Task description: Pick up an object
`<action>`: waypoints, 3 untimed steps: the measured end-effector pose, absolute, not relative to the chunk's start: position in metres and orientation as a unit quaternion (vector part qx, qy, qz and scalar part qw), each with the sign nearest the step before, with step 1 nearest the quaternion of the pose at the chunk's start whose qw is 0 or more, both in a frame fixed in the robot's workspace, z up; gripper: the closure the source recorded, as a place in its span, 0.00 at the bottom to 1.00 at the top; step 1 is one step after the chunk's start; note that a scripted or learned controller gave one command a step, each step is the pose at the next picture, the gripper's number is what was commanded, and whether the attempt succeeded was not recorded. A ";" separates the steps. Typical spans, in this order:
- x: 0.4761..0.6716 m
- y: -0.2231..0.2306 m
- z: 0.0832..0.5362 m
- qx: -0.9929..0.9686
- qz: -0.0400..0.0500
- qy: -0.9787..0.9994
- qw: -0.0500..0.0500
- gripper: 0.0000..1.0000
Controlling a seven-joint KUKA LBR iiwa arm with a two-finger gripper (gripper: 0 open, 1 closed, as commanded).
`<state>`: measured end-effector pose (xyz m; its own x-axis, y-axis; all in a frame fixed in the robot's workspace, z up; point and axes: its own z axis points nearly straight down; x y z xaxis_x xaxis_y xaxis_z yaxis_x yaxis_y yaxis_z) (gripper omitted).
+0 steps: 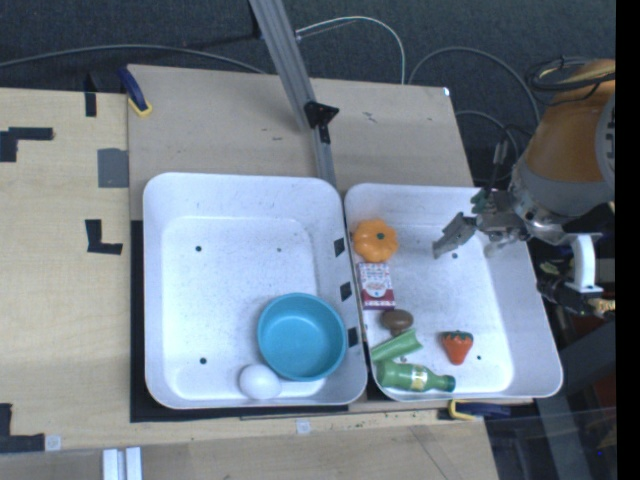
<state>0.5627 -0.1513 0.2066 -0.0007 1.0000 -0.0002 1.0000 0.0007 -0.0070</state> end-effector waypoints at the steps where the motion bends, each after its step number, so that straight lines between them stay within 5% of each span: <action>1: 0.562 -0.143 0.160 -0.707 0.002 -0.708 0.002 0.00; 2: 0.564 -0.152 0.107 -0.707 0.002 -0.707 0.002 0.00; 3: 0.565 -0.151 0.120 -0.706 0.001 -0.708 0.001 1.00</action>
